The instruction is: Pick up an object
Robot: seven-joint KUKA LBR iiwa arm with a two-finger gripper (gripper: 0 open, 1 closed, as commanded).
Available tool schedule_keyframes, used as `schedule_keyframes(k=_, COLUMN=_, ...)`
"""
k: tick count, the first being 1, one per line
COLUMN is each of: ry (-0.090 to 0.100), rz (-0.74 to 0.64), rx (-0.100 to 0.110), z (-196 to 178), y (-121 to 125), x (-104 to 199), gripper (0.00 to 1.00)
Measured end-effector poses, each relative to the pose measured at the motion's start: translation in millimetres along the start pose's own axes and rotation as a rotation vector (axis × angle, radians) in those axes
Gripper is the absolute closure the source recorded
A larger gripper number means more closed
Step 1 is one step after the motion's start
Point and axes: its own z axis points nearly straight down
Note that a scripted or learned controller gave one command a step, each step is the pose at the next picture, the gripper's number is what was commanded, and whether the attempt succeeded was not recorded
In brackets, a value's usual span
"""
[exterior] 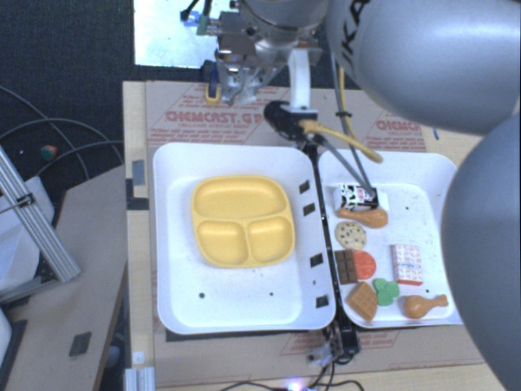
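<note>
On the counter point(138, 104) we see two shallow white bins side by side, and we place everything else from the left white bin point(175, 243). At its middle lies a yellow plastic plate with three compartments point(242, 221), flat and apart from the bin's walls. Just right of the left bin, edge to edge with it, sits the right white bin point(435, 177), which carries small toy foods. Nearest the shared edge we find a round beige cookie with dark chips point(351, 235), below it a brown chocolate bar point(346, 266) touching a red-orange round slice point(364, 263), and lower still a tan wedge like toast point(363, 301). Above the cookie lie a brown drumstick point(364, 216) and a small black-and-white carton point(356, 195) touching it. Further from the left bin we see a white packet with red print point(407, 264), a green leafy piece point(385, 290) and a second tan drumstick point(425, 305).

Beyond the far edge of the left bin, over the printed cardboard sheet point(203, 119), hangs the hand point(230, 94) of the grey arm point(423, 47), well apart from all the toy foods. We cannot tell how the hand is set, and we see nothing held in it. A yellow cable and dark hoses point(342, 141) trail from the wrist across the right bin's far corner.
</note>
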Motion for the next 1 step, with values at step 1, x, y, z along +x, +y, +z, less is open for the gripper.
schedule_keyframes(k=1, ry=-0.006, rz=0.018, rx=0.021, z=236.2, y=35.3, x=-3.5, gripper=1.0)
